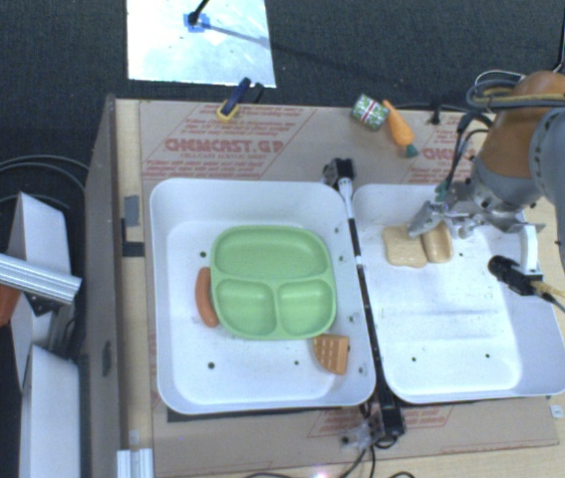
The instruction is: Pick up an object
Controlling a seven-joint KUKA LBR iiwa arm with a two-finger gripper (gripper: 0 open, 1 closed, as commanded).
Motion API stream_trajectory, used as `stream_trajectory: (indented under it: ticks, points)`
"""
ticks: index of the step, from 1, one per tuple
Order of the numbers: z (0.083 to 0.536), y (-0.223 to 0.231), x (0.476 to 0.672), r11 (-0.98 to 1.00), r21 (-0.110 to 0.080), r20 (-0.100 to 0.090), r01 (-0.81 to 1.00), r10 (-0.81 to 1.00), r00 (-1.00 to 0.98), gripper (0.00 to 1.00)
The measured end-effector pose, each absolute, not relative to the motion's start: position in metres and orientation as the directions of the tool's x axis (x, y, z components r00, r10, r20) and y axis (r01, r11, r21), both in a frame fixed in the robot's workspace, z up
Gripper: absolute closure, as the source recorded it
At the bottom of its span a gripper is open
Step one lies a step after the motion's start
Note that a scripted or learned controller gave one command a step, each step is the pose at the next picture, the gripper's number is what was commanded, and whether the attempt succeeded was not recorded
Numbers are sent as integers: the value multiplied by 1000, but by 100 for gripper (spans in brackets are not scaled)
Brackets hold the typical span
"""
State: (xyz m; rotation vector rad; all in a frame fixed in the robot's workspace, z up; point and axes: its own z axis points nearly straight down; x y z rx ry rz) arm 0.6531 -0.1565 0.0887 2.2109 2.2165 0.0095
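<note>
Arm (546, 132) low over bread (419, 246).

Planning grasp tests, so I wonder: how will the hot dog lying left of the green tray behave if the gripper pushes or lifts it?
The hot dog is a rounded cylinder lying flat, so a sideways push would probably roll it. It sits against the green tray, which may block rolling that way. It looks like smooth toy food, likely light and somewhat slippery.
</note>
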Motion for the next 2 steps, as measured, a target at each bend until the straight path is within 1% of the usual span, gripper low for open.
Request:
stream_trajectory:
  ticks: [1, 2]
  points:
    - [100, -156, 654, 5, 15, -5, 1000, 1000, -5, 100]
    - [185, -57, 593, 5, 4, 1, 1000, 1000, -5, 100]
